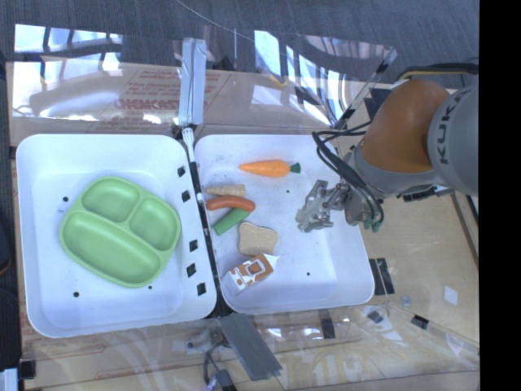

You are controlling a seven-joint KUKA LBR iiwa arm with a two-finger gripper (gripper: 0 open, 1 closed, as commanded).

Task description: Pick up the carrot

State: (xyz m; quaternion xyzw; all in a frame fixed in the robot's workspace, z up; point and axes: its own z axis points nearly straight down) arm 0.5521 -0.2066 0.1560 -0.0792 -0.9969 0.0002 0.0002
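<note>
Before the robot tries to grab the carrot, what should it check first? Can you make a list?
1. Carrot lies in the right bin: ok.
2. Nothing sits on top of the carrot: ok.
3. Hand is right above the carrot: not ok, it sits off to one side, nearer the arm.
4. Space between the carrot and the hot dog: ok.
5. Hand is open enough to fit the carrot: cannot tell.
</note>
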